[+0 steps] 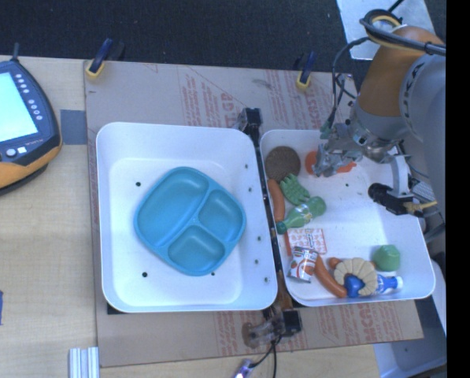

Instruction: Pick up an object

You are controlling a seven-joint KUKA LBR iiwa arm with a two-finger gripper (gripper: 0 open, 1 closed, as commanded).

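Your tool (329, 166) sits low in the right bin's (412, 235) far corner, over an orange object (342, 164); grip state can't be told. Left bin (112, 211): blue divided plate (190, 220).

I see two shallow white bins side by side on the surface (46, 250). The left white bin (116, 156) holds a blue divided plastic plate (190, 220) at its middle. In the right white bin (412, 242), a brown round disc (283, 162) lies at the far left corner, a green toy bottle (301, 213) just in front of it. A small green cup (386, 257) sits near the right wall. A handheld control pendant with a screen (10, 128) rests at the surface's far left.
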